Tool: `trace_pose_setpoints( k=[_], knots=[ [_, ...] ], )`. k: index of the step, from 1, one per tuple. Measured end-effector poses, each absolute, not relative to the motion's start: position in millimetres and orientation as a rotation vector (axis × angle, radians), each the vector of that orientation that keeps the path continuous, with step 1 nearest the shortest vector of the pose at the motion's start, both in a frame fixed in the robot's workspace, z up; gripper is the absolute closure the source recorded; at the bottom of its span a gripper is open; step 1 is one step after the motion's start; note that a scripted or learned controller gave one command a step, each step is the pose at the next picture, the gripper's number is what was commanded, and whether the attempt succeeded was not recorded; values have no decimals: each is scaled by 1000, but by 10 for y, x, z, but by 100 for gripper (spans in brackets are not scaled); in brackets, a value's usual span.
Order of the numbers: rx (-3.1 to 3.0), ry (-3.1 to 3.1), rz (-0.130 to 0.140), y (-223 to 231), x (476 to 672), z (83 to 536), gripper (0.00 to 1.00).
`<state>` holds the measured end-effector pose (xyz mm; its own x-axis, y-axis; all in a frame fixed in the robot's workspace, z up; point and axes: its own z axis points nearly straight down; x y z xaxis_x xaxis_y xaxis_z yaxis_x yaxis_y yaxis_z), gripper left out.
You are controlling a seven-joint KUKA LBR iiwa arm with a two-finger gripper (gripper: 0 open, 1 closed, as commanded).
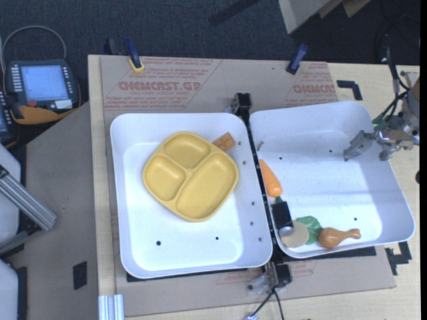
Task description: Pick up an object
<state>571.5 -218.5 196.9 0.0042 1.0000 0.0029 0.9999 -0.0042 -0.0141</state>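
While my gripper hung at the right bin's far right side, near its rim, its two fingers were spread apart with nothing between them, so no grasp had been made. Nearest candidates sat along the bin's other sides: the carrot lay against the left wall, the black block just below it, and a tight cluster in the lower left corner of round tan disc, green piece and toy drumstick. My call was that the drumstick was the better target, since its free end pointed into open floor; the carrot hugged the divider wall, leaving poor finger clearance on one side. For a clean pick I judged I should align the fingers across the drumstick's narrow shaft, come straight down, and stay off the lower rim right behind it. Bare floor between me and those items looked wide, so traverse risk seemed low. Further out, the left bin held the yellow divided plate, with a small brown block touching its upper edge; plenty of bare floor showed below the plate.
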Motion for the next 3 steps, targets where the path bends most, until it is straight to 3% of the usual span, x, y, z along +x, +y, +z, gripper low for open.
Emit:
trace_pose_setpoints(
  k=[1, 2, 3],
  knots=[
    [-2222, -2222, 0, -2177, 5750, 2056, 0],
    [-2217, -2217, 5, -2113, 5708, 1436, 0],
    [-2217, -2225, -11, -2085, 5748, 1006, 0]
  ],
)
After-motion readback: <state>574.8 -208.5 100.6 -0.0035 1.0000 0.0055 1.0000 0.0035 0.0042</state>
